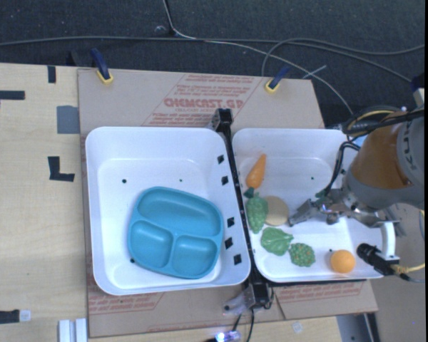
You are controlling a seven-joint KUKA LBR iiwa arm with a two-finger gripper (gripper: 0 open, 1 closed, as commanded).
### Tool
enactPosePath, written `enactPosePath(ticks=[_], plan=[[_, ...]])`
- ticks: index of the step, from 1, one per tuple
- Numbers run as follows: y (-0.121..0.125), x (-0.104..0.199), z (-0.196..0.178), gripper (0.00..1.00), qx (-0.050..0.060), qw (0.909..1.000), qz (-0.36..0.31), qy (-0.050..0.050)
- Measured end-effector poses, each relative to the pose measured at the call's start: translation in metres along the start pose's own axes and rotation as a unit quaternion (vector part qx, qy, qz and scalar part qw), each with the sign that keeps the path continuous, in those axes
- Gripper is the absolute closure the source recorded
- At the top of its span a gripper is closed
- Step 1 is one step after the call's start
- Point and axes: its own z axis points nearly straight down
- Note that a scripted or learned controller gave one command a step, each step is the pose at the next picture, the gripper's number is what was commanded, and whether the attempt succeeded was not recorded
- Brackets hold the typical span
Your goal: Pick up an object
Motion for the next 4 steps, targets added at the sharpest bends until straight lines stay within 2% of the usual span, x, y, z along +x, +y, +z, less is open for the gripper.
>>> enactPosePath(ticks=[1,3,4], plan=[[0.001,0.0,-0.012,1.0,0.0,1.0,0.0,0.0],[0.003,-0.012,-0.11,1.0,-0.001,1.0,0.001,0.0],[0.004,-0.012,-0.141,1.0,-0.001,1.0,0.0,0.001]])
